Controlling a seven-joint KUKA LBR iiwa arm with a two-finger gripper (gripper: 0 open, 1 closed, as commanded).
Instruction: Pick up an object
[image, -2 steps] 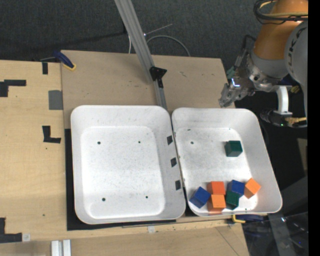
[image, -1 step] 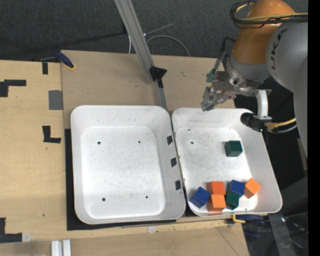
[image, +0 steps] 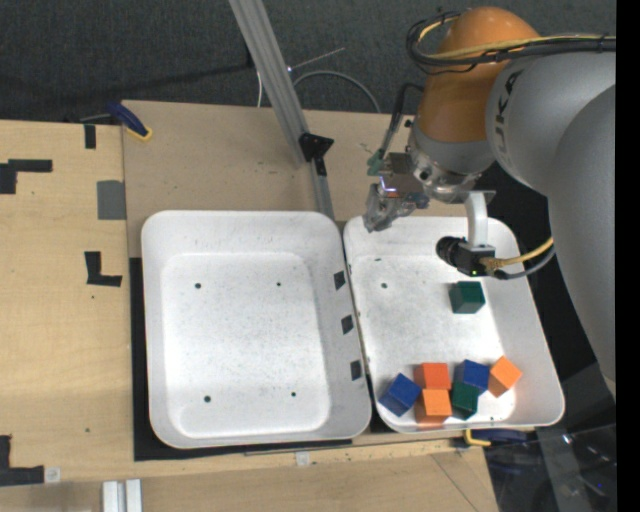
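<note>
Blocks lie in the right bin (image: 535, 330): a cluster of blue, orange and green ones (image: 447, 388) at its near edge, and one dark green block (image: 466, 297) alone in the middle. The gripper (image: 384, 212) hangs over the bin's far left corner, so this block lies nearer and to its right. Whether the gripper is apart or together, I cannot tell.
</note>
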